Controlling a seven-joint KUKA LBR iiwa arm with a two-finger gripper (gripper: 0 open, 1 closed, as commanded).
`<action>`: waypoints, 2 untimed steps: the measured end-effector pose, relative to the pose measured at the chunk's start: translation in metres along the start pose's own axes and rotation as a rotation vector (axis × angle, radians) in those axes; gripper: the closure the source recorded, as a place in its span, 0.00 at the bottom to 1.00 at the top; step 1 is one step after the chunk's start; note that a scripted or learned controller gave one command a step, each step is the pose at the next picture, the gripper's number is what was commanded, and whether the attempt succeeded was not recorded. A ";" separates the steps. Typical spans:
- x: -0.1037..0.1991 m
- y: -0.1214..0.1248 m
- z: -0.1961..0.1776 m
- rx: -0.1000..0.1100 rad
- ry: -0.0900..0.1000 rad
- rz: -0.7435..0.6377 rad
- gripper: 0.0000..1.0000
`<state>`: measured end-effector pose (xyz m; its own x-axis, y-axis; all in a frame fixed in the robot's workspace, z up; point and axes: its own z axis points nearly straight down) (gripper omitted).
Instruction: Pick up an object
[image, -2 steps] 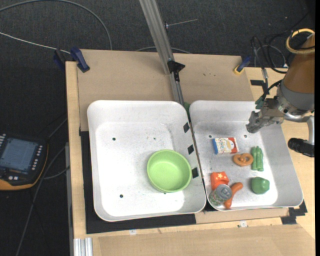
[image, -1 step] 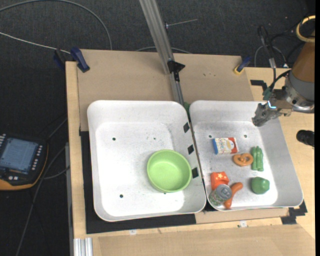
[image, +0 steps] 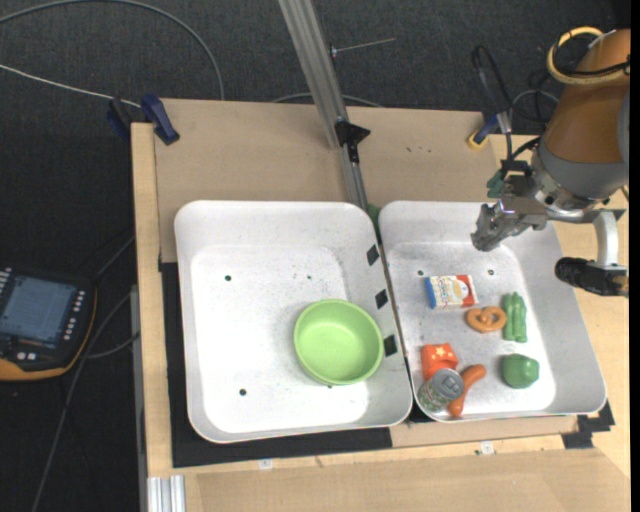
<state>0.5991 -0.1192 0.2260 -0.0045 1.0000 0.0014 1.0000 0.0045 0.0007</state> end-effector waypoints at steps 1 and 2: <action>0.053 -0.015 -0.008 -0.001 0.000 0.000 1.00; 0.103 -0.030 -0.008 0.000 0.000 0.000 1.00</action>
